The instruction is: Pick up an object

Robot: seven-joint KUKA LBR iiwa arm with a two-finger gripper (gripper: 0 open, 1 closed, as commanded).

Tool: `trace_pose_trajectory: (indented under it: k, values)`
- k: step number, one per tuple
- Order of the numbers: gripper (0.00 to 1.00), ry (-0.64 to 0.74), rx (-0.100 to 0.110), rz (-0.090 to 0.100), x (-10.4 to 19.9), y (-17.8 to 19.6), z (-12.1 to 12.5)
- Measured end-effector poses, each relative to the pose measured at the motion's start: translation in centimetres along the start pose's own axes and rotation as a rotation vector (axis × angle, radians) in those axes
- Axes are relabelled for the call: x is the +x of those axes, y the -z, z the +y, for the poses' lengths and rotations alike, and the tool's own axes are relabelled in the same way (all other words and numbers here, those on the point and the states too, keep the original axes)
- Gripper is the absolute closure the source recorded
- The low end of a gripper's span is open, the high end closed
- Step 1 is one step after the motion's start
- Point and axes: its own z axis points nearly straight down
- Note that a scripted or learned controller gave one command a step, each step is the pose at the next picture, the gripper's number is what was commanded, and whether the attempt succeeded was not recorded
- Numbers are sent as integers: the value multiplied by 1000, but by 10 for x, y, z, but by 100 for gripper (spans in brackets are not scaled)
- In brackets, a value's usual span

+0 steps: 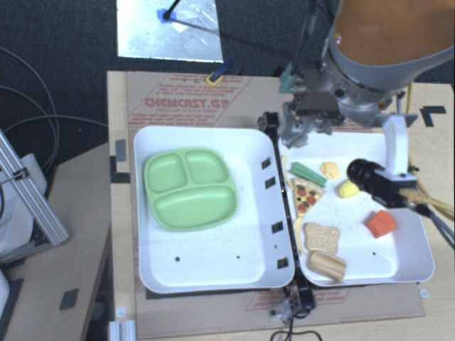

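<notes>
Brown board covers the bench (pixel 185 98), and the two white bins sit on it side by side, touching along their inner walls. My arm (pixel 387 27) comes in from the right over the far end of the right bin (pixel 402 265). The left bin (pixel 213 258) carries a green divided plate (pixel 190 188), too broad and flat for me to want it.

The pincer (pixel 302 128) hangs above the far left corner of the right bin, close to the dividing wall. I cannot tell how far open it is, and I see nothing in it.

Any toy in the right bin would serve as the object. That corner worries me, because a straight descent may strike the rim or close on air. The toast (pixel 321 237) and bread roll (pixel 327 264) at the near left touch, so a grab could drag both. The pizza slice (pixel 306 194) and green stick (pixel 308 172), nearest the pincer, lie just beside each other, with the same risk. The orange block (pixel 382 224) stands apart and looks cleanest. The small yellow piece (pixel 348 189) seems likeliest to slip out.
</notes>
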Motion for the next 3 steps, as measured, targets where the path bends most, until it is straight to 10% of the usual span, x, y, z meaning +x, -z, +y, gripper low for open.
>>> trace_pose_trajectory:
  k: [1, 2, 3]
  values:
    - [100, -2, -5, -1, -5, 13, 1]
    - [100, -11, 14, -6, 13, -165, -3]
    - [100, -6, -21, 4, 44, 61, 49]
